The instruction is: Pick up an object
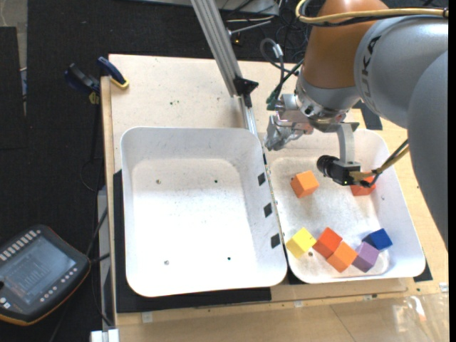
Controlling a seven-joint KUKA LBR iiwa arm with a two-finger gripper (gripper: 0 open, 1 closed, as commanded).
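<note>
Target blocks: you have a loose orange foam cube [305,184] lying alone on the floor of the right shallow white plastic bin [399,219], toward its far left part.
Cluster: along that bin's near edge you see a yellow cube [301,241], a red-orange cube [328,241], a lighter orange cube [342,256], a purple cube [366,256] and a blue cube [377,239], packed close, several touching.
Partly hidden piece: a red-orange block [364,185] sits by the right side, half covered by a black camera-like fitting [336,169] hanging off the arm.
Gripper: the metal two-finger gripper [276,137] hangs over the far left corner of the right bin, near the divide; you cannot tell from this angle whether it is wide or narrow, and nothing shows between its tips.
Obstruction: the grey arm with its orange band [340,20] covers the bin's far right part.
Left bin: the left shallow white plastic bin [135,191] shows only small dark specks.
Surroundings: a slanted aluminium rail [214,30], a blue-and-yellow clamp [100,75] on the pale bench [178,84], a teach pendant [35,273] at lower left.
</note>
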